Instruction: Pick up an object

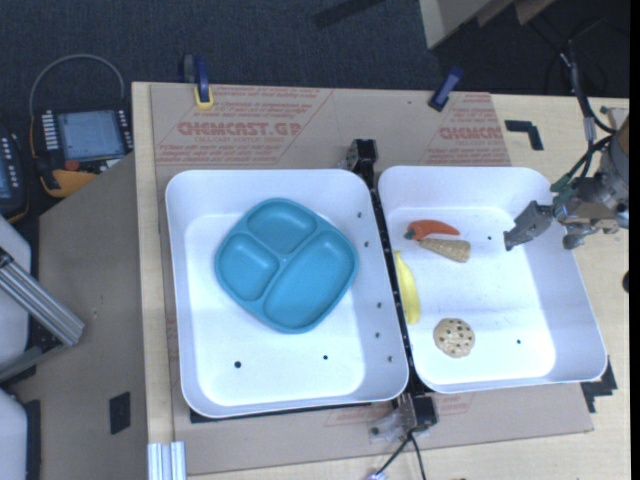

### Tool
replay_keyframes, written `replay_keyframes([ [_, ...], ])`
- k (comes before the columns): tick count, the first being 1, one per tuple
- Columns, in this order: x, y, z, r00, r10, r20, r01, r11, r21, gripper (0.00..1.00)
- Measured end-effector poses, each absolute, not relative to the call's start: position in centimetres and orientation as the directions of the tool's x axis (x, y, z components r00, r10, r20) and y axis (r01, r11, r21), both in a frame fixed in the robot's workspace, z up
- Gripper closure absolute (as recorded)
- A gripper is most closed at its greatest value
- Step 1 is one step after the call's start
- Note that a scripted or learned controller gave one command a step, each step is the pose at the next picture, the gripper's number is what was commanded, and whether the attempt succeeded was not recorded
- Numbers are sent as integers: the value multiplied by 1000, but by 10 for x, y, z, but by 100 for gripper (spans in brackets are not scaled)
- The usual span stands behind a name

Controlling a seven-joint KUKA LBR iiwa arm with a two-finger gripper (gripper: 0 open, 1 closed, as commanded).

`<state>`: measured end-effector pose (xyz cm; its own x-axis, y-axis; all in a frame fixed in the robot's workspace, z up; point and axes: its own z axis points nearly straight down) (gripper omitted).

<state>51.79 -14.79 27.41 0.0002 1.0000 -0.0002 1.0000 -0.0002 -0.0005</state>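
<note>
Blue divided plate [287, 264] in white bin [200, 368]; orange carrot [433, 229]; yellow banana [408, 288]; speckled tan cookie [454, 337].

In the right bin [560, 298] lie four small things. An orange carrot [434, 229] lies flat at the far left, touching a pale cone [448, 250] just beside it. A yellow banana [407, 288] lies along the left wall. A round cookie [454, 337] sits near the front.

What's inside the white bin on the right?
The right bin holds a carrot, a pale cone-shaped piece touching it, a banana along its left wall, and a cookie.
</note>
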Motion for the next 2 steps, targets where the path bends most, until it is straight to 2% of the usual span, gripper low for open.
replay_keyframes([
  [1, 518, -148, 275, 0, 1000, -1, 1000, 0, 1, 0],
  [2, 514, -146, 233, 0, 1000, 1, 1000, 0, -1, 0],
])
